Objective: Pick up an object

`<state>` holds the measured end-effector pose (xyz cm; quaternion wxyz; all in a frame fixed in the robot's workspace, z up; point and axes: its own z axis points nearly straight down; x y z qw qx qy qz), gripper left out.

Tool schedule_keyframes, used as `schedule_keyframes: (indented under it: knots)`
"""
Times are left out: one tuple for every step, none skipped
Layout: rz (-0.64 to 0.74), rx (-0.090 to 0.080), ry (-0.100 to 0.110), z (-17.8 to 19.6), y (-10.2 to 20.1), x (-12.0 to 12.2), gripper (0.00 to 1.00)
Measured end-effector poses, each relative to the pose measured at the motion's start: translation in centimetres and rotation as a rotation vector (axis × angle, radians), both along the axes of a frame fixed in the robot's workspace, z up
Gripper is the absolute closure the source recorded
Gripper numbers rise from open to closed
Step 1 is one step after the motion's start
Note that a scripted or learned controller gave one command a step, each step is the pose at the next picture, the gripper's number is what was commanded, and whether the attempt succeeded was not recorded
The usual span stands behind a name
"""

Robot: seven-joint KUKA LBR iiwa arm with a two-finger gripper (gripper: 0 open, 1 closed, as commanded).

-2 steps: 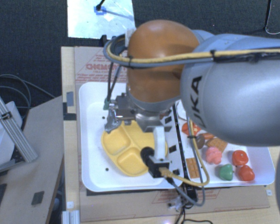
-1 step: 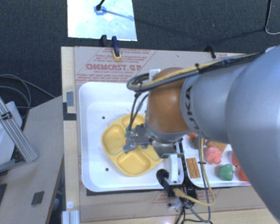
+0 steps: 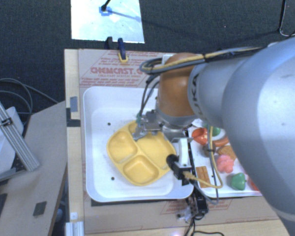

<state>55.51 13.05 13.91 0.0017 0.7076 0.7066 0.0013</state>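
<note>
Slanted overhead view onto bins (image 3: 96, 146)

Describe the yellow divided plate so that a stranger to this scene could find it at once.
Start at the left white bin of the two. The yellow divided plate lies in its middle, below the gripper. It alone has moulded compartments; the right bin's things are small toys.

Red print "CHEMCAST" on the brown protective sheet (image 3: 113, 70) behind the bins — smaller lines unreadable
</note>
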Motion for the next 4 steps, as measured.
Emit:
schedule_keyframes:
  knots:
    - [-0.002,0.000,-0.013,14.3,-5.2,3.6,0.00]
    - [0.012,0.005,0.000,20.3,0.1,-4.6,0.00]
    - [0.010,0.003,0.001,20.7,6.5,-6.9,0.00]
    - [0.007,0.001,0.006,16.8,8.5,-6.9,0.00]
